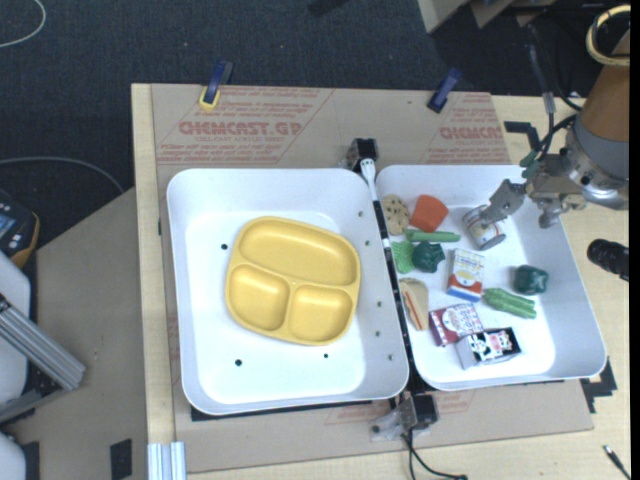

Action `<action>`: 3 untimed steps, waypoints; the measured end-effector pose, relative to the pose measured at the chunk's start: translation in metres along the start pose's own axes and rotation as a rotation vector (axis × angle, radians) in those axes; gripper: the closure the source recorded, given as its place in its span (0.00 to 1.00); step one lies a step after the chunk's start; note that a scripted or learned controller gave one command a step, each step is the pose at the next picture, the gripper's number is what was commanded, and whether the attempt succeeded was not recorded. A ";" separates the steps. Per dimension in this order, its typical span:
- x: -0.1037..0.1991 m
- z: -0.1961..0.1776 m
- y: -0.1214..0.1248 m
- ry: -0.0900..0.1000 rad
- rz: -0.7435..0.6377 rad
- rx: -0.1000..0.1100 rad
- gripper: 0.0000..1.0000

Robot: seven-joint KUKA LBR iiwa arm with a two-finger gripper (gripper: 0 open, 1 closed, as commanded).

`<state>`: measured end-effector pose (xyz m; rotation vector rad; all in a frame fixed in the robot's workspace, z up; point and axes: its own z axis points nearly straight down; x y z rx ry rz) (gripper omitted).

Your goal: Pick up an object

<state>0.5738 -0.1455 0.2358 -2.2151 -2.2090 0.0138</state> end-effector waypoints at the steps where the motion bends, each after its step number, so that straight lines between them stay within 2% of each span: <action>1: 0.000 -0.008 0.002 -0.002 -0.003 -0.014 0.00; 3: 0.002 0.076 0.008 -0.002 -0.003 -0.012 0.00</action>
